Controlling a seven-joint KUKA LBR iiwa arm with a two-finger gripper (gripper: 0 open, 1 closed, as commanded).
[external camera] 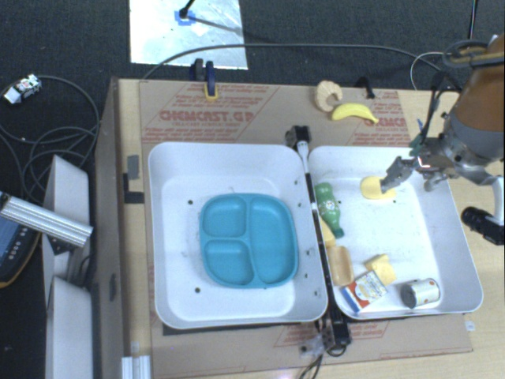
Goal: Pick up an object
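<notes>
Camera view: yellow lemon lies touching the fingers in the right bin; their spread is unclear

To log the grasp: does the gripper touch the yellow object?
Cannot tell. In the camera view the gripper overlaps the yellow object, but no contact or gap shows plainly.

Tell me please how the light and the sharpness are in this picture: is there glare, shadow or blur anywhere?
Camera view: light is even and soft, with faint shadows inside the two shallow white bins. The shiny silver sheet on the dark floor glares bright, nearly washed out. The whole view is slightly soft, so the label on the green plastic bottle cannot be read. The grey two-finger gripper looks blurred beside the round yellow object.
</notes>
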